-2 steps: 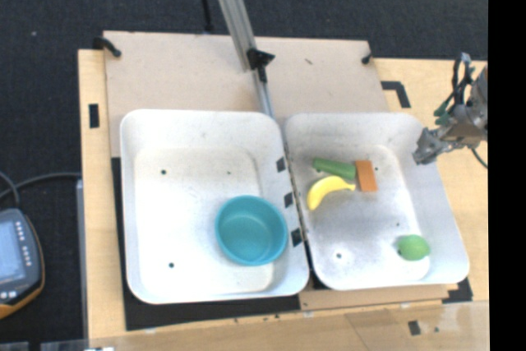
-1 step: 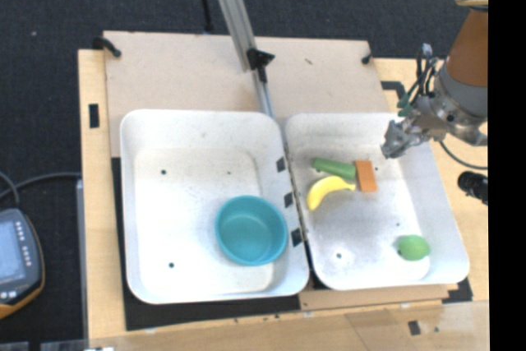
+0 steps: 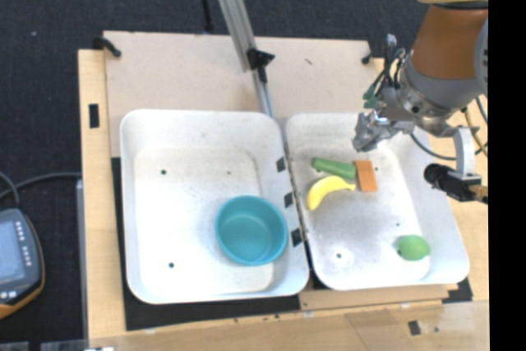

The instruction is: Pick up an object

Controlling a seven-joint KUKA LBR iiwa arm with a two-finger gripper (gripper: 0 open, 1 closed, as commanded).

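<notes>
Right of centre, the gripper [image 3: 371,132] hangs just above the orange block [image 3: 366,176]; finger state unclear.

Robot lab: plywood bench [image 3: 181,70] on dark carpet, two white bins [image 3: 164,136], aluminium camera pole [image 3: 230,4], teach pendant [image 3: 16,255] at left, loose cables.

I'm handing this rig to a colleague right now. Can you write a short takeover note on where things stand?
Gripper: over the far edge of the right bin, nothing seen between its fingers.
Right bin: green stick, orange block and yellow banana bunched together; green ball apart, near the front corner.
Left bin: blue bowl.
Done: nothing lifted yet.
Left: descend, grasp one object, lift it.
</notes>
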